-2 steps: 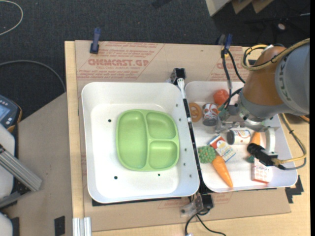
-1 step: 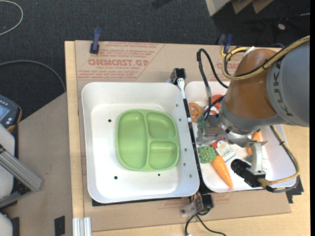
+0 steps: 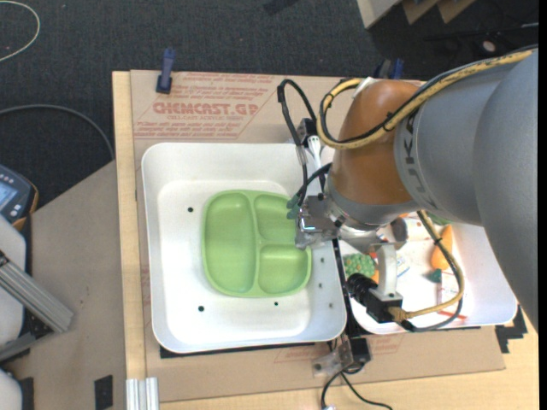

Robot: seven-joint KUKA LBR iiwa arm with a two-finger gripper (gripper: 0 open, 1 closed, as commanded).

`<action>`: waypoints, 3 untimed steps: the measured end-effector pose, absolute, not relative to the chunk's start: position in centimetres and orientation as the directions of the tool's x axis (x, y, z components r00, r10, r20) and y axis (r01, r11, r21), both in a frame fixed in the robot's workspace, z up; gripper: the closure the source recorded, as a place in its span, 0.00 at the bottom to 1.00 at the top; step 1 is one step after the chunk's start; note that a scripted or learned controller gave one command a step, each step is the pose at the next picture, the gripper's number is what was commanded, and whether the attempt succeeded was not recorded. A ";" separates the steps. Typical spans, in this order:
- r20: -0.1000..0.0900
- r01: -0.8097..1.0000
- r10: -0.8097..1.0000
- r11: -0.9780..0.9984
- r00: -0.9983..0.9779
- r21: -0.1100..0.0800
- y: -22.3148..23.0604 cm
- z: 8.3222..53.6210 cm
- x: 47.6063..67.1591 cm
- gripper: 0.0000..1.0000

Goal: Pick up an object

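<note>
Over the wall shared by the two white bins, the pincer [image 3: 308,222] hangs under the grey arm [image 3: 479,143] and its orange band [image 3: 372,148]. The arm's bulk covers it from above, so it cannot be told whether it is open or closed, and nothing can be seen gripped in it. Just to the pincer's left in the view, a green divided plate [image 3: 252,244] lies flat on the floor of the left bin [image 3: 171,186]; its right edge reaches under the pincer, and whether the two touch cannot be told. Below and to the right of the pincer, in the right bin [image 3: 489,290], a small green patterned item [image 3: 361,266] peeks out beside the wrist. Farther right lies an orange piece [image 3: 438,267], both partly hidden. Up and well to the left of the pincer, a blue clip [image 3: 165,69] sits at the edge of the brown board [image 3: 205,109] under the bins.
</note>
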State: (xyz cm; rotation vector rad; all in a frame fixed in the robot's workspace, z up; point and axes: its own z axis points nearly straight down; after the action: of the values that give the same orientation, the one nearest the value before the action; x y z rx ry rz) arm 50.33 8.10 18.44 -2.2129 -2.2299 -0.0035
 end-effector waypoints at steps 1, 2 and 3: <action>0.001 1.000 1.000 0.007 -0.007 -0.007 15.3 11.6 47.6 1.00; -0.008 1.000 1.000 -0.004 0.004 0.005 19.2 10.3 48.1 1.00; 0.004 1.000 1.000 -0.001 0.001 0.014 15.5 28.2 48.1 1.00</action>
State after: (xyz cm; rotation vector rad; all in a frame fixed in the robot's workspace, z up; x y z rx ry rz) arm 48.12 15.48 28.15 -2.2280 -2.2250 -0.0205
